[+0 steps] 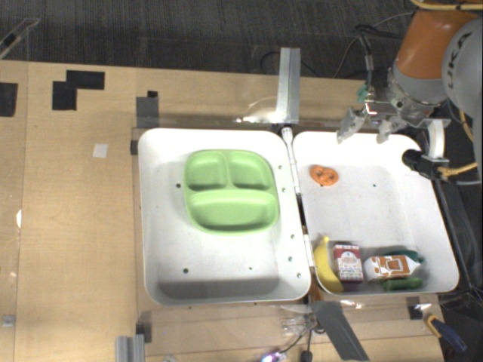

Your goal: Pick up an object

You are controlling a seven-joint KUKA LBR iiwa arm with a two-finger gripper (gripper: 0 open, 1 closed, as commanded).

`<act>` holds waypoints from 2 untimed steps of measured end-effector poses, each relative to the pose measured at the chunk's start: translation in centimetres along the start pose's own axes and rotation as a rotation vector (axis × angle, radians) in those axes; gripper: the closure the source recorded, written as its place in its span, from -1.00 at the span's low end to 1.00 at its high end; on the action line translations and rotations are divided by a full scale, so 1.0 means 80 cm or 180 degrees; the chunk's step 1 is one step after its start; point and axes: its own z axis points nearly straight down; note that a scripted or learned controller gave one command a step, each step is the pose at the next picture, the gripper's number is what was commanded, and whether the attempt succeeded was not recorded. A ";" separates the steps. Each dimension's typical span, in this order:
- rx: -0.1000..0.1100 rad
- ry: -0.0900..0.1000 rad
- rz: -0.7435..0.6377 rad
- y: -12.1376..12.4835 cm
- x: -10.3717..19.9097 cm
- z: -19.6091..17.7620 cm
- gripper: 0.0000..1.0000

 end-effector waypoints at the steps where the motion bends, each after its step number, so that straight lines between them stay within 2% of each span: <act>1: 0.0002 0.0000 -0.0150 -0.001 0.026 0.108 -1.00; 2: -0.0026 -0.0003 -0.0207 -0.028 0.022 0.157 -1.00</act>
